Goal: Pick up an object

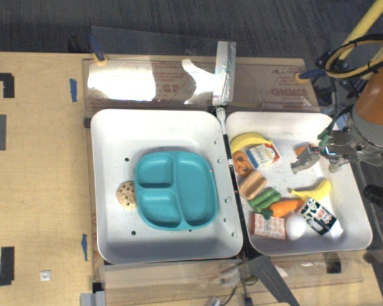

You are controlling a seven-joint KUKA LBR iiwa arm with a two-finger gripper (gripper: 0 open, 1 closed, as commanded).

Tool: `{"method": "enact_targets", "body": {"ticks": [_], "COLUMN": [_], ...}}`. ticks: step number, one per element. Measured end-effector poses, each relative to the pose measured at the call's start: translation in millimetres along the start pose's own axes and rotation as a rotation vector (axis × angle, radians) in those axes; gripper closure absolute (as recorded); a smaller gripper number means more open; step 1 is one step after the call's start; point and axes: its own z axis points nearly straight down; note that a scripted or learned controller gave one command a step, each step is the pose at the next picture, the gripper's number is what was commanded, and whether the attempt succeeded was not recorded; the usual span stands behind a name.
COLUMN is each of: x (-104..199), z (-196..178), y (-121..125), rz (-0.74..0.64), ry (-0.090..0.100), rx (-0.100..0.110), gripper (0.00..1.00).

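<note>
With the grey two-finger tool (304,164) seen spread open and holding nothing above the right white bin (360,238), the yellow plastic banana (314,190) just below could be nudged aside if closed on off-centre.

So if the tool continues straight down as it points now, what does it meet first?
Probably the bare white floor of the right bin, just above the banana. The tool hangs there, though its height is unclear.

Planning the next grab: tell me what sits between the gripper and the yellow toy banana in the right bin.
Nothing visible does. The gripper hangs over bare white bin floor just above the curved yellow plastic banana, with open floor between them.
</note>
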Motion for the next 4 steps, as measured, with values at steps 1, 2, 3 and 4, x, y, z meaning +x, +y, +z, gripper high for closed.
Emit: {"method": "enact_targets", "body": {"ticks": [1,2,3,4], "x": [-56,-64,-51,-49], "z": [119,138,138,138], "y": [-33,-11,31,70], "rz": [-0.147,-0.028,0.018,0.109], "ry": [0.0,-0.001,-0.002,-0.002], "rx": [0.004,-0.005,-0.007,-0.006], "gripper": [0.0,0.0,0.0,0.0]}}
